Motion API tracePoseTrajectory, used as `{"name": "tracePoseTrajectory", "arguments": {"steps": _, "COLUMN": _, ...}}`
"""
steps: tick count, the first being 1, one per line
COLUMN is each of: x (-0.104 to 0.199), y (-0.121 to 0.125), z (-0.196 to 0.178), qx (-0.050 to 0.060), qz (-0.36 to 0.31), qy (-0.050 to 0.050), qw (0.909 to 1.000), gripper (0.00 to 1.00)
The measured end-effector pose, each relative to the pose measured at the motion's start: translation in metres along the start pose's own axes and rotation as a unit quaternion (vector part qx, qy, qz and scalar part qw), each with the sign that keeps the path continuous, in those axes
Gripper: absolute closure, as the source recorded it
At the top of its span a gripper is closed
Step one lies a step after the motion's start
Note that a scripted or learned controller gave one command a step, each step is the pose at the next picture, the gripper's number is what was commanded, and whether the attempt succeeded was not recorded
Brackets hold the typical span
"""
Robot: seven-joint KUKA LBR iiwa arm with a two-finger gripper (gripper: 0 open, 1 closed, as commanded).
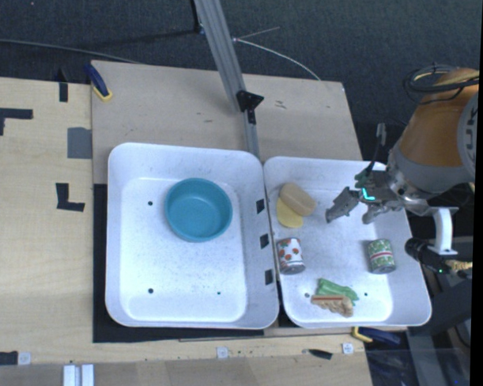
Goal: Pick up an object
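Gripper open above right bin, near bread.

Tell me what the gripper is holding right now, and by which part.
Nothing. The gripper hangs open over the right bin, apart from the tan block and green can.

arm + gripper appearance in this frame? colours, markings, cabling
The arm has a broad orange band above a grey wrist section. The gripper is dark grey with two slim fingers and a small teal-green light glowing at its base. A thin dark cable loops over the orange band.
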State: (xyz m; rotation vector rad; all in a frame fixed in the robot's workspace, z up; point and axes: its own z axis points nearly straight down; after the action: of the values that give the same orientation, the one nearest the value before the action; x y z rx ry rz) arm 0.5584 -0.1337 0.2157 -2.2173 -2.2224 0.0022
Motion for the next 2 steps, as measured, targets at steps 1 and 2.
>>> {"name": "tracePoseTrajectory", "arguments": {"steps": 1, "x": 0.0, "y": 0.0, "z": 0.0, "qx": 0.0, "qz": 0.0, "qy": 0.0, "qw": 1.0, "gripper": 0.0}}
{"name": "tracePoseTrajectory", "arguments": {"steps": 2, "x": 0.01, "y": 0.003, "z": 0.053, "qx": 0.002, "qz": 0.0, "qy": 0.0, "qw": 1.0, "gripper": 0.0}}
